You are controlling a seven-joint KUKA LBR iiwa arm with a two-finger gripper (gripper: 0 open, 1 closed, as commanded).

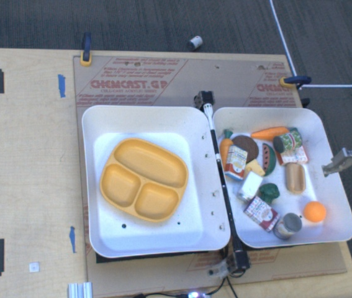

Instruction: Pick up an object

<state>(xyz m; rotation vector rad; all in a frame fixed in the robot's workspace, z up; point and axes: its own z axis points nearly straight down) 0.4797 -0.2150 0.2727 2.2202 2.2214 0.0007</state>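
We are at the very start of the pick: our gripper [343,161] sits at the right edge of the view, just outside the rim of the right bin [340,194], above the bench and holding nothing. Whether it is wide or narrow we cannot tell; it is too small and cut off. The pickable things all lie in that right bin: a carrot [269,132] at the top, a hot dog bun [295,178] and an orange [315,212] nearest our gripper, a small can [287,224] toward the near rim, a broccoli piece [269,192], a watermelon slice [269,157], and some packets crowded toward the divider. The left bin [95,166] holds a yellow divided tray [143,179] with nothing in its three compartments. Next, we judge, we must swing in over the right bin, choose a thing that stands apart (the orange or the bun look easiest) and descend squarely on it.
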